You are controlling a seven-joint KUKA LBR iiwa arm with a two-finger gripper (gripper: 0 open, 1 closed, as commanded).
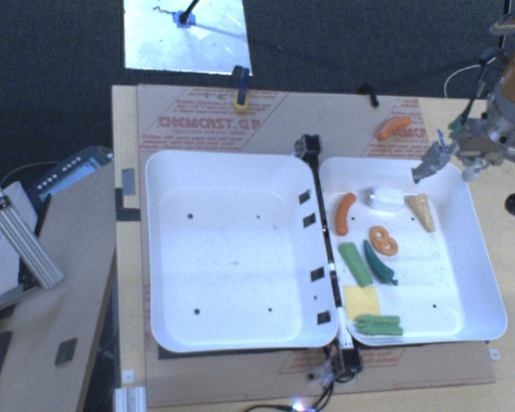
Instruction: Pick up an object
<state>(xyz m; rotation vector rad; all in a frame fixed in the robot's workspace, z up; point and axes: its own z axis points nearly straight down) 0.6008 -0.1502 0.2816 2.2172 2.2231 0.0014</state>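
Note:
My gripper (451,163) hangs open above the back right corner of the right bin (476,264), with nothing between its fingers. Below and left of it in that bin lie a tan wedge (422,210), a clear white piece (382,199), an orange sausage (345,213) and an orange pretzel (383,241). Nearer the front are a light green stick (355,263), a dark green piece (379,263), a yellow square (361,300) and a green bean pod (378,324).
The left bin (232,247) sits beside the right one, with black clips (313,221) along the divide. Another orange sausage (395,128) lies on the board behind the right bin. A yellow and blue clamp (240,88) stands at the back.

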